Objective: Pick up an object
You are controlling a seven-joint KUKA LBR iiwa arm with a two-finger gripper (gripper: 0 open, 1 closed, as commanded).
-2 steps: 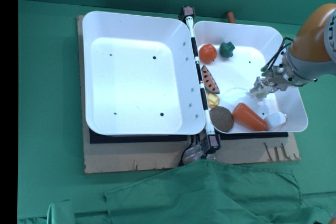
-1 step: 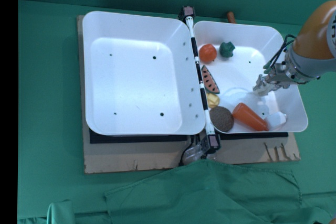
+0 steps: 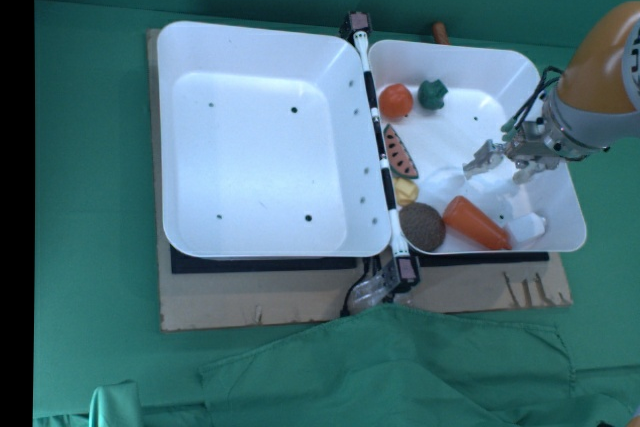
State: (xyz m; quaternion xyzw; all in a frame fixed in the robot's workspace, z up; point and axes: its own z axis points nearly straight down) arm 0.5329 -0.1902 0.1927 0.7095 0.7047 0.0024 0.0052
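Currently, the right bin (image 3: 560, 237) holds six items: one tomato (image 3: 395, 100), one green piece (image 3: 432, 94), one watermelon slice (image 3: 400, 152), one yellow piece (image 3: 405, 190), one brown disc (image 3: 422, 226), one carrot (image 3: 476, 222). The gripper (image 3: 505, 162) hovers above, jaws apparently spread, pinching nothing.

An orange carrot (image 3: 477, 223) lies flat near the right bin's near edge, beside a brown oval (image 3: 422, 226) on its left.

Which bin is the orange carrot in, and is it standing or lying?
Right bin. The carrot lies flat near the front edge, beside a brown oval thing.
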